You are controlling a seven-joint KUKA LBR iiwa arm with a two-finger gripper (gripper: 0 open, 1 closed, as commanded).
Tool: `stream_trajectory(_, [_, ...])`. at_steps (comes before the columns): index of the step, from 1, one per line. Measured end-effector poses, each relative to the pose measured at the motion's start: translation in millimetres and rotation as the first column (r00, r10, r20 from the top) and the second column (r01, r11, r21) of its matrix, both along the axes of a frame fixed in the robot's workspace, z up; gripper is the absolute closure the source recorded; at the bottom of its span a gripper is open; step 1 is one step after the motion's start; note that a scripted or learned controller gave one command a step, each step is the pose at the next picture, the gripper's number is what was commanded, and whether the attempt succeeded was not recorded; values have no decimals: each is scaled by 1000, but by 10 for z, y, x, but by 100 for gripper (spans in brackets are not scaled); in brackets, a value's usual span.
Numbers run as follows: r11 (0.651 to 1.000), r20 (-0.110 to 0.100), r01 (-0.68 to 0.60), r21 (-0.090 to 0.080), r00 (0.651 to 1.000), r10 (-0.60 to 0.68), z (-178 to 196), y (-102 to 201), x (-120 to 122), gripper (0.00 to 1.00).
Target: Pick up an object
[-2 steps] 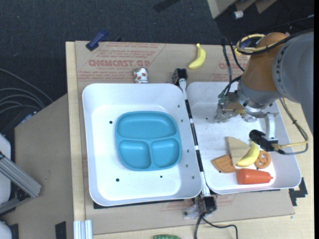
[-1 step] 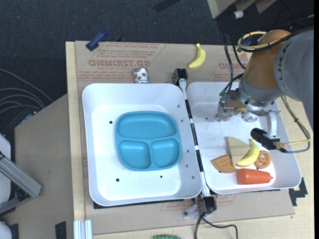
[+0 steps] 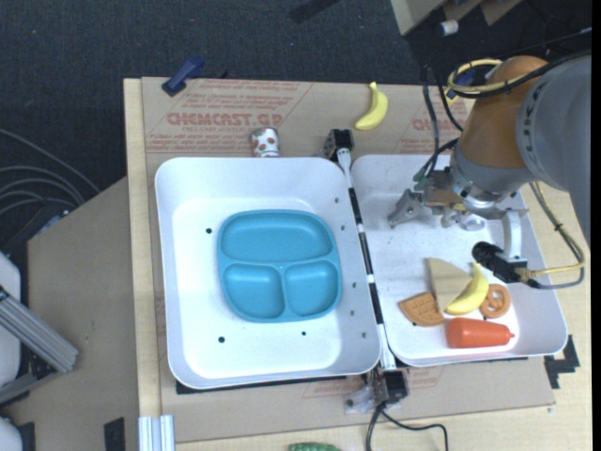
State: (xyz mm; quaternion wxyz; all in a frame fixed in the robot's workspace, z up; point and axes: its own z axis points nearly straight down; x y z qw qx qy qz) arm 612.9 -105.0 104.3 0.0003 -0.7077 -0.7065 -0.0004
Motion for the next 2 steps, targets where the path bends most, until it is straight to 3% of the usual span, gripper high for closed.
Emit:
stream_trajectory(1, [1000, -3, 0, 0, 1000, 0, -204, -88, -1319, 0])
stream_trajectory(2, [1000, 0, 0, 0, 1000, 0, -105, -85, -1311, 100])
